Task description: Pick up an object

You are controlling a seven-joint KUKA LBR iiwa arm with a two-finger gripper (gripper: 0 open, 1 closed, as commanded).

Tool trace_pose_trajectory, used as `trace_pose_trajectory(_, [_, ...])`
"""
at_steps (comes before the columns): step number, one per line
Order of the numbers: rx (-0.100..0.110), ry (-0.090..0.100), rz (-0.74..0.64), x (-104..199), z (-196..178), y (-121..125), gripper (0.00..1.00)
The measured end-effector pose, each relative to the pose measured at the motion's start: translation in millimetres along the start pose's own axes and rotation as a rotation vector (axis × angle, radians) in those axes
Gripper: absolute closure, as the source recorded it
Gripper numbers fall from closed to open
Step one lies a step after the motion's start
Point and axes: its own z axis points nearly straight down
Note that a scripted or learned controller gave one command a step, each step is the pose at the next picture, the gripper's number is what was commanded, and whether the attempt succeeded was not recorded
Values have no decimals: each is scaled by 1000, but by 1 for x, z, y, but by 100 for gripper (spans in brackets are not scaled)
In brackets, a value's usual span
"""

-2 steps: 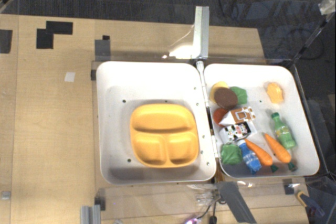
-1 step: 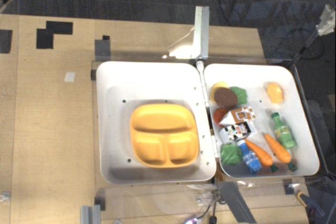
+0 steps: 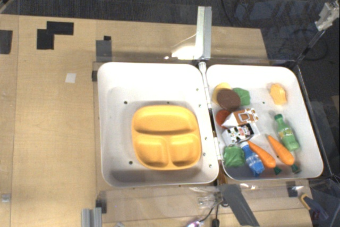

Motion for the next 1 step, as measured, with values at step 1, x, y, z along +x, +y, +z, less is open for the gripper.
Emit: trace_pose_trajectory(1, [-7, -5, -4, 1, -14, 2, 100])
